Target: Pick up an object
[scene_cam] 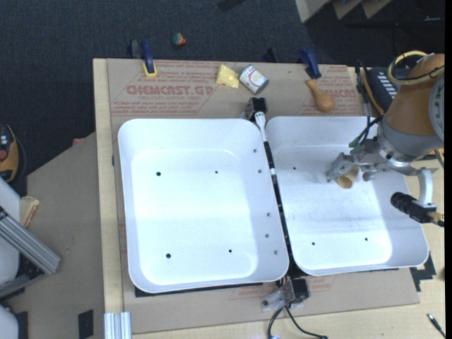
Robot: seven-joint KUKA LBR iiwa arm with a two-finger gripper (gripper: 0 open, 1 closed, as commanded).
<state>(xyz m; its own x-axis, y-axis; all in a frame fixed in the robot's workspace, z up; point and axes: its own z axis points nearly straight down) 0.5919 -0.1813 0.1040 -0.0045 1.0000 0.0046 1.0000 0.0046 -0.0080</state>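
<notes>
A small tan object (345, 181) is lying on the floor of the right bin (339, 246), right at the tips of the gripper (347, 169). Whether its fingers are apart or clamped on the object I cannot tell. The grasp probably calls for centring the piece between the fingers before lifting straight up. The left bin (198, 203), across the divider, is holding nothing visible.
</notes>
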